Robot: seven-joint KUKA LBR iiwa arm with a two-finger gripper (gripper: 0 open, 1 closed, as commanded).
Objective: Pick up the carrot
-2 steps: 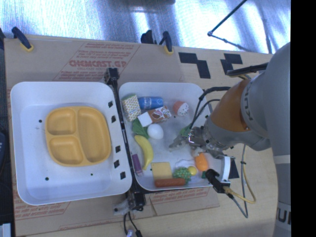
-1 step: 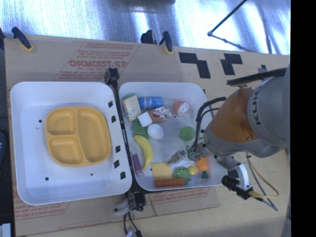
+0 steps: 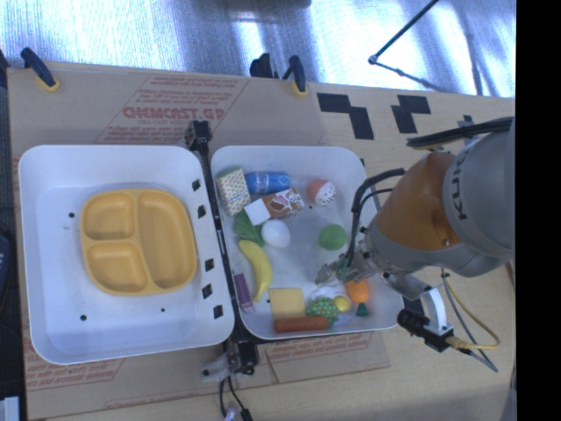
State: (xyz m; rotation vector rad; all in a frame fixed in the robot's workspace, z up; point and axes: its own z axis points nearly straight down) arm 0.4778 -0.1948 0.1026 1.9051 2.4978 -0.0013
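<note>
The gripper (image 3: 337, 274), its grip hidden from this angle, hangs low in the right bin (image 3: 372, 318) just beside the carrot (image 3: 357, 291). The carrot, near the front wall, looks light, stiff and smooth; its mid-body seems the best hold. Toys crowd it; the left bin (image 3: 44, 261) holds a yellow tray (image 3: 138, 240).

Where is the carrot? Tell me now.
The carrot lies in the right bin, near its front right corner, right under the gripper, beside the green grapes.
</note>
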